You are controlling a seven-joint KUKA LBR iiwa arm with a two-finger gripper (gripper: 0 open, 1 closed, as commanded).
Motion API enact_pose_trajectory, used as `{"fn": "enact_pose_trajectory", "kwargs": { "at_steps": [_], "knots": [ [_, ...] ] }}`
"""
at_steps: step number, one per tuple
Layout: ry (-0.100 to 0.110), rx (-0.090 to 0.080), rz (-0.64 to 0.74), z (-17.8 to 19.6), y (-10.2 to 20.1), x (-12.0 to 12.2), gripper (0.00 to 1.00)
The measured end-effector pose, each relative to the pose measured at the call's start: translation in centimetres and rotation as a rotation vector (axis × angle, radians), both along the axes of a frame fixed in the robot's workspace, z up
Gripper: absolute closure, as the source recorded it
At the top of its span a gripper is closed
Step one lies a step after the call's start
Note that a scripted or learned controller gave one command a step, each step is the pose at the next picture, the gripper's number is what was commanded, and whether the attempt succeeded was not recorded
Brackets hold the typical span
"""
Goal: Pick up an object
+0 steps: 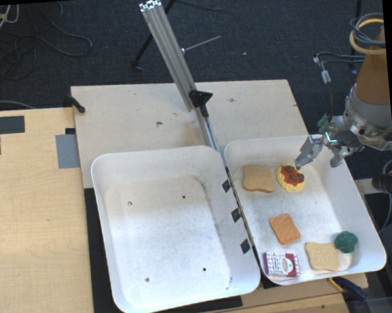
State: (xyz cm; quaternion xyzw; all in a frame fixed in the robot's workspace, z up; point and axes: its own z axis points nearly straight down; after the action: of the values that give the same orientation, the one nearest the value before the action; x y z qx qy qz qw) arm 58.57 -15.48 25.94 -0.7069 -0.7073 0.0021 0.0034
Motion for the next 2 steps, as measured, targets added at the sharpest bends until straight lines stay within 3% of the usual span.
{"fn": "enact_pose_trajectory", "kwargs": {
  "at_steps": [1, 2],
  "knots": [
    [-0.005, -0.001, 0.0, 0.3, 0.0, 0.1, 0.0],
    [0.0, 0.0, -0.002, -4.6, -0.8, -0.2, 0.0]
  ]
}}
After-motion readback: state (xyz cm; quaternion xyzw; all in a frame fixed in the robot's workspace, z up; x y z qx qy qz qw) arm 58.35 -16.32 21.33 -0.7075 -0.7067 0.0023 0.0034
